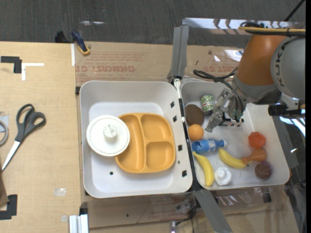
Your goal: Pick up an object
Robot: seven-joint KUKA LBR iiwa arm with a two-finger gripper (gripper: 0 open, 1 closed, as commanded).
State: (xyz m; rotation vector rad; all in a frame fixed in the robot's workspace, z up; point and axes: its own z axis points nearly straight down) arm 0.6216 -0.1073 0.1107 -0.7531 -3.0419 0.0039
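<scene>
Two bins: left bin [87,178] holds yellow tray [148,144], right bin [279,176] bananas [205,169].

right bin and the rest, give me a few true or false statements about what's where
1. The orange sits beside the left wall of the right bin. True.
2. The yellow divided plate lies in the right bin. False: it lies in the left bin.
3. Two bananas lie in the right bin. True.
4. The white round lid rests on the bench outside the bins. False: it is in the left bin, overlapping the plate's left edge.
5. The scissors lie in the left bin. False: they lie on the bench left of it.
6. The tool hangs over the right bin. True.
</scene>
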